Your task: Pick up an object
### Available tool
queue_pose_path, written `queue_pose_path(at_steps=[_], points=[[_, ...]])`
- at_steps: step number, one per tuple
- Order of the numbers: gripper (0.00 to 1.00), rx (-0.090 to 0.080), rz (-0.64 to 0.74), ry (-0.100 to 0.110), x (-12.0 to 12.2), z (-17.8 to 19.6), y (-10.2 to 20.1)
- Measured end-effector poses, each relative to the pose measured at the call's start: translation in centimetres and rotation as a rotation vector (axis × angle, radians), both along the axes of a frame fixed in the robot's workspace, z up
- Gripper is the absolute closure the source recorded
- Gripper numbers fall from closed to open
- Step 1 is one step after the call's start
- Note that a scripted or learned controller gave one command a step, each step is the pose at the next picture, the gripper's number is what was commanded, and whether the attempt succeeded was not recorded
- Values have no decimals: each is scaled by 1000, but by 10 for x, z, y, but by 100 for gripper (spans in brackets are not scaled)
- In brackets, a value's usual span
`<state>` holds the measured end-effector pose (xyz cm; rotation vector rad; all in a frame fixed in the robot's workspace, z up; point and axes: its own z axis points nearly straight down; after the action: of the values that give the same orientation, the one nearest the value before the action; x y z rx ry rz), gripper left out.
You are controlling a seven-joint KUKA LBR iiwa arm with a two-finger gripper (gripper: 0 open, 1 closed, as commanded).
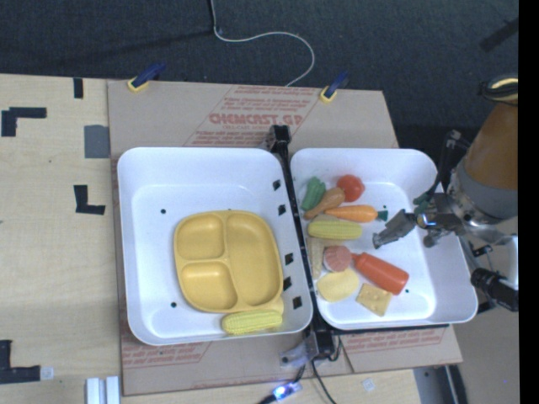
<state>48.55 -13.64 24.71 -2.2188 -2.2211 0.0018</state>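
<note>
The right bin (421, 168) holds several toy foods. A green pepper (313, 192), a red tomato (350, 187), an orange carrot (352, 213) and a yellow corn cob (334, 229) lie at its far left. Nearer the front are a pink round piece (338, 257), a red sausage-like piece (381, 271), a pale yellow piece (338, 286) and a cheese wedge (374, 298). My gripper (402, 241) hangs over the right half of this bin, just right of the carrot and above the red piece. It is open and holds nothing.
The left bin (143, 225) holds a yellow divided plate (227, 259) and a second corn cob (252, 320) by its front wall. A black divider clip line (290, 217) runs between the bins. The arm's orange band (497, 141) is at the right.
</note>
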Motion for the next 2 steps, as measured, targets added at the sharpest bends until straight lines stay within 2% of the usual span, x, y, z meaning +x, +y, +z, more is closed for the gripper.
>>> queue_pose_path(at_steps=[1,2], points=[[0,1,0,5,1,-64,2],[0,0,-1,2,-8,-122,5]])
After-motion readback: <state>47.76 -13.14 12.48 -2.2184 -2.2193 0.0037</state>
